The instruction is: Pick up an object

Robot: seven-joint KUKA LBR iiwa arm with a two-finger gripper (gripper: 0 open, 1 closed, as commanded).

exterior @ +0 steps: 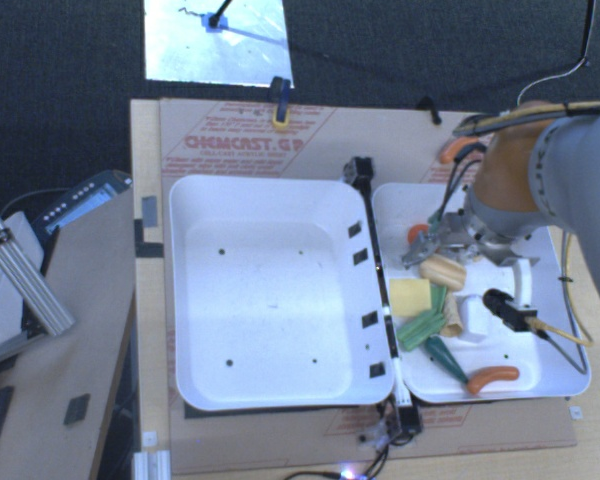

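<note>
The right bin [560, 368] holds several small objects. A tan bread-like roll [443, 271] lies near its middle, with a yellow block [409, 294] beside it on the left. Below them are a light green piece [422, 326], a dark green piece [443, 354] and an orange sausage shape [493, 376]. A white item [474, 314] sits to the right of the green pieces. A small red-orange object [417, 233] lies near the bin's upper left. My gripper [427, 252] hangs low over the right bin, just above the tan roll and next to the red-orange object.
The left bin [270, 298] adjoins the right one along a ridge with black clips [370, 288]. The grey arm [550, 168] and its cables [555, 333] cover the right bin's upper right. A yellow clamp [280, 118] sits behind the bins on the cardboard.
</note>
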